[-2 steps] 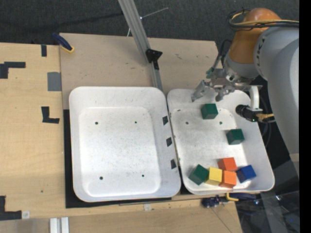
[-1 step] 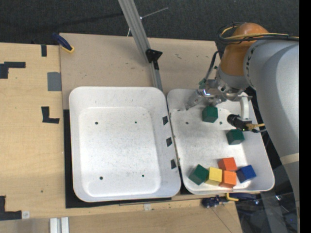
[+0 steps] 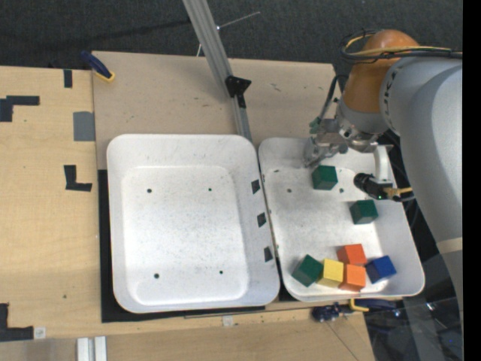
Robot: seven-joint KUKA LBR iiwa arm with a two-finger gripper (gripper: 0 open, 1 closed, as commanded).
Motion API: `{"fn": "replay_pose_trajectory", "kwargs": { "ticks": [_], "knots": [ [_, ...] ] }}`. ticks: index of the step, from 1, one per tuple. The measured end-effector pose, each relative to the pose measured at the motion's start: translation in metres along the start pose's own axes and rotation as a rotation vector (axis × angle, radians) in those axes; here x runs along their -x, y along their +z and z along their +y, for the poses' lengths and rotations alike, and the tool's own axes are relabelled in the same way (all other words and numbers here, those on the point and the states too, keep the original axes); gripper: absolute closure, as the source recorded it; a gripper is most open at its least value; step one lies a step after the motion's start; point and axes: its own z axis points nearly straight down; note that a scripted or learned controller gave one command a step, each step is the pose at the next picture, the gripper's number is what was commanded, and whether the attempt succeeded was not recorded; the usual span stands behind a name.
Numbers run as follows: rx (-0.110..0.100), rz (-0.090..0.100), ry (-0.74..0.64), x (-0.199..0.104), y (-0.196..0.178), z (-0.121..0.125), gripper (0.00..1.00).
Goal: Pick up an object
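While the arm (image 3: 421, 119) reaches in from the right over the far end of the right bin (image 3: 289, 224), its tool (image 3: 322, 150) sits just above a dark green block (image 3: 325, 177); whether it touches the block, or whether it is spread or pressed together, cannot be told. A second dark green block (image 3: 364, 211) lies nearer the bin's right wall. At the near end a green block (image 3: 307, 270), a yellow block (image 3: 332, 271), two orange blocks (image 3: 352, 265) and a blue block (image 3: 381, 268) cluster together. The left bin (image 3: 180, 224) sits beside it on the bench (image 3: 45, 224).
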Motion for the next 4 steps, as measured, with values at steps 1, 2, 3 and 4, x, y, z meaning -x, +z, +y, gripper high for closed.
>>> {"fn": "replay_pose_trajectory", "kwargs": {
  "ticks": [1,2,3,4],
  "knots": [
    [0.009,0.001,0.003,0.004,-0.05,-0.007,1.0],
    [0.009,0.001,0.002,0.003,-0.094,-0.011,1.0],
    [0.005,0.002,0.002,0.002,-0.101,-0.011,1.0],
    [0.005,0.004,-0.003,-0.057,-0.112,-0.016,1.0]
  ]
}}
